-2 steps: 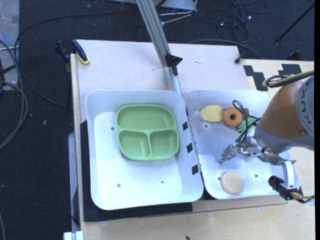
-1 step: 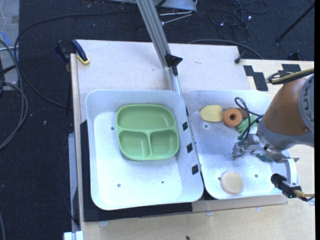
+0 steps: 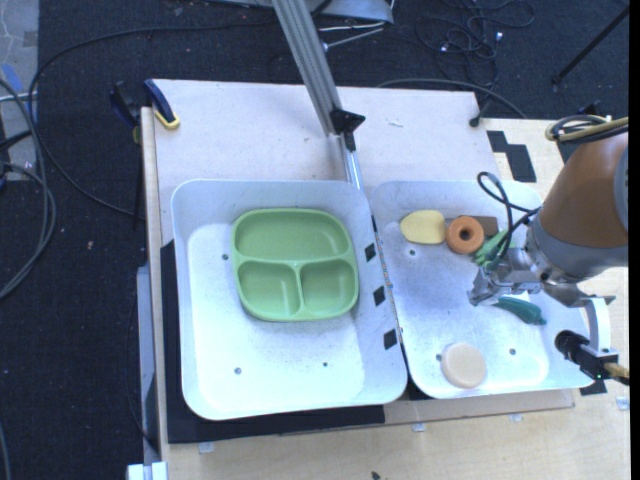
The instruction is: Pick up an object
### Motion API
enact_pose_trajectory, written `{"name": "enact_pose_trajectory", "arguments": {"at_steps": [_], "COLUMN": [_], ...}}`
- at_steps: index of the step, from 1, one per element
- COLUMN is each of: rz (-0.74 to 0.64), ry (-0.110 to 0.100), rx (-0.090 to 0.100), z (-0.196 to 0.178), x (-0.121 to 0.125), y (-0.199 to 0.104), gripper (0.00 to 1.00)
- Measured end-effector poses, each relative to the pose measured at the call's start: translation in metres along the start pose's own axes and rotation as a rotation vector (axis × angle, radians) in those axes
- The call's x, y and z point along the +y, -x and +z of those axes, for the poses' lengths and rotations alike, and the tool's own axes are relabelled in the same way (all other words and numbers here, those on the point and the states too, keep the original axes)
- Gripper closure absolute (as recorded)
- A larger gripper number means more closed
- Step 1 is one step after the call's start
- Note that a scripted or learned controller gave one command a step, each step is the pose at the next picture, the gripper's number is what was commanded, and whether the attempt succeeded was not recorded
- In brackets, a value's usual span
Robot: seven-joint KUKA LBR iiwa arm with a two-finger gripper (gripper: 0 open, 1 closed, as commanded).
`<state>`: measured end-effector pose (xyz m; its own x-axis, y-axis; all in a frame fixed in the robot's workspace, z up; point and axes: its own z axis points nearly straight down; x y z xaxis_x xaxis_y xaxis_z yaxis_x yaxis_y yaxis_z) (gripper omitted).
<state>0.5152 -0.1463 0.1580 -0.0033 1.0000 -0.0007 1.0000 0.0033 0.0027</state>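
the arm reaches in from the right, its orange band above the wrist, and the gripper [image 3: 487,290] hangs low over the right bin [image 3: 425,313], near that bin's right side. i cannot tell from this view how the gripper is set, and nothing shows clearly between its tips. a teal-green object [image 3: 522,309] lies just beside the gripper, toward the right wall. further back in the same bin sit a yellow piece [image 3: 423,227] and an orange ring [image 3: 465,235], near each other, with a small brown piece [image 3: 487,225] just behind the ring. a pale round disc [image 3: 464,365] rests near the front edge, well apart from the rest. in the left bin [image 3: 205,358] lies a green divided plate [image 3: 296,263] with three compartments, flat and toward the back.
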Motion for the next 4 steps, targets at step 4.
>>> {"name": "enact_pose_trajectory", "arguments": {"at_steps": [4], "rz": [-0.004], "ry": [-0.003], "rx": [0.002], "z": [-0.101], "x": [0.003], "y": [-0.091], "gripper": [1.00]}}
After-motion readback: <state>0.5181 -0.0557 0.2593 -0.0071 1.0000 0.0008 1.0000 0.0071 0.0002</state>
